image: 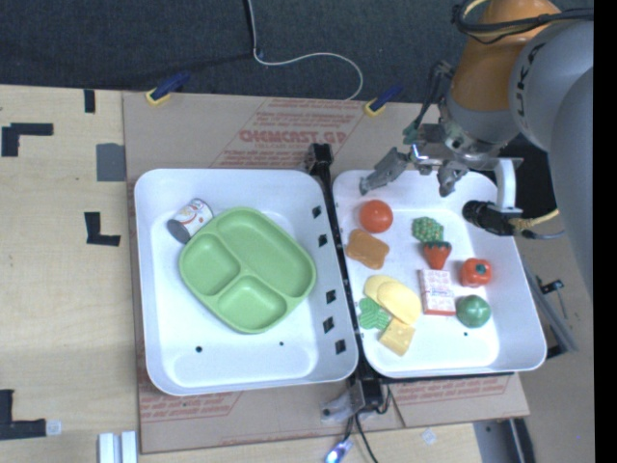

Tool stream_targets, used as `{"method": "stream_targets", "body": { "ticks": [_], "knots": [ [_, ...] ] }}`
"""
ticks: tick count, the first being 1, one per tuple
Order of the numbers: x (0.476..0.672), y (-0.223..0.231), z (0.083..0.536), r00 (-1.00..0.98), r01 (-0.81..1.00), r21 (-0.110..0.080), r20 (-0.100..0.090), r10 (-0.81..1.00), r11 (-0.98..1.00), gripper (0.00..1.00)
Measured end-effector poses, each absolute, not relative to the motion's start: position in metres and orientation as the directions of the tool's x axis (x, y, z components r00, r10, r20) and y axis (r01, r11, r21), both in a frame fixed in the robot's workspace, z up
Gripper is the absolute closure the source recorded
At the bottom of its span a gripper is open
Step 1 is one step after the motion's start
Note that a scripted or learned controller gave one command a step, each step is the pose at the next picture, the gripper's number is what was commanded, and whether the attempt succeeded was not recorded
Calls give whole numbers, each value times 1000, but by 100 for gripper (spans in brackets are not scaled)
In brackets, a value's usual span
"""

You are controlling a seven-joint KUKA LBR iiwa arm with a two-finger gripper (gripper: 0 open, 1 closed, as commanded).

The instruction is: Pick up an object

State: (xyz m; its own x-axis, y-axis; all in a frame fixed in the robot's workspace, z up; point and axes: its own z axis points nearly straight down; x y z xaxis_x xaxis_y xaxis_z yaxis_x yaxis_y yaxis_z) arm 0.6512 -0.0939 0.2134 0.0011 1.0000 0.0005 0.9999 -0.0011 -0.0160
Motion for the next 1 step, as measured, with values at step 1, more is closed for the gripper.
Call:
{"method": "stream_targets", "body": {
  "ticks": [1],
  "knots": [
    [654, -94, 223, -1, 1000, -2, 0, 1000, 1, 0]
  ]
}}
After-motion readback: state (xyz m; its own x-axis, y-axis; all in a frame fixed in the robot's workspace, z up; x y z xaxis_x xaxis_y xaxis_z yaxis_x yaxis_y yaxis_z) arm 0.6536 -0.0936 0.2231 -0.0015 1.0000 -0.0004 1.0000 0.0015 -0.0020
